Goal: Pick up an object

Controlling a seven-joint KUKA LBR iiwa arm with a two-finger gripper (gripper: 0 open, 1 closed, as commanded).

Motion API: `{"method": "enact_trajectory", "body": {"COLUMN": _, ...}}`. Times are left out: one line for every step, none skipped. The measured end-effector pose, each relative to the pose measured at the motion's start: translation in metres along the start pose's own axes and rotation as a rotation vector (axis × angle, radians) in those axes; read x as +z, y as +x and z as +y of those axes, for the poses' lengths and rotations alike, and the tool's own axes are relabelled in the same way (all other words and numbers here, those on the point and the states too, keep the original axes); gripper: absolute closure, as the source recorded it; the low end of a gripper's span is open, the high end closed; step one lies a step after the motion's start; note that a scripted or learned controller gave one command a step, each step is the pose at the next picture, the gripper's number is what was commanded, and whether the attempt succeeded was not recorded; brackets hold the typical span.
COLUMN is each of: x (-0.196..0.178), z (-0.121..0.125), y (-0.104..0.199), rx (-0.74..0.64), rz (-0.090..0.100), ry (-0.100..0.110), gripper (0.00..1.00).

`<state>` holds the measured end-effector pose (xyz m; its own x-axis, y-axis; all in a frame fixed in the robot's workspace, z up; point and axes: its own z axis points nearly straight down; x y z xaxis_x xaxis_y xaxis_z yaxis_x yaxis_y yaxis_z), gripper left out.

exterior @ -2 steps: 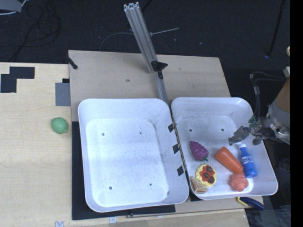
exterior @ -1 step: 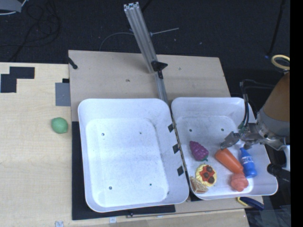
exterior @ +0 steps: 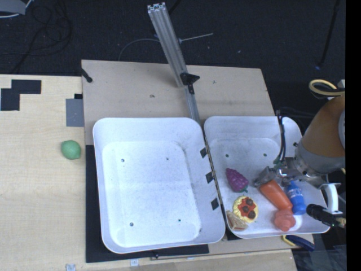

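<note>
gripper sits by carrot, its state unclear; purple fruit, blue bottle, pizza toy crowd round.

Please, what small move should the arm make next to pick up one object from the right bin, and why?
Probably a short, slow descent straight onto the orange carrot-like toy. The gripper sits right over its upper end in the right bin, so little sideways travel seems needed. The blue bottle and the red toy lie very close beside it, so a wide sweep could knock them.
</note>
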<state>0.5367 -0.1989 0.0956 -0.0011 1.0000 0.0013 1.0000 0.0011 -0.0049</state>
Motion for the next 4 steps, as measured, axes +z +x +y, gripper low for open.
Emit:
{"method": "enact_trajectory", "body": {"x": -0.012, "z": 0.001, "y": -0.001, "rx": 0.002, "rz": -0.001, "ry": -0.004, "gripper": 1.00}}
{"method": "enact_trajectory", "body": {"x": -0.073, "z": -0.001, "y": 0.003, "rx": 0.001, "rz": -0.003, "ry": -0.009, "gripper": 1.00}}
{"method": "enact_trajectory", "body": {"x": -0.116, "z": 0.001, "y": 0.007, "rx": 0.001, "rz": -0.002, "ry": -0.008, "gripper": 1.00}}
{"method": "enact_trajectory", "body": {"x": -0.107, "z": 0.001, "y": 0.007, "rx": 0.000, "rz": -0.001, "ry": -0.004, "gripper": 1.00}}
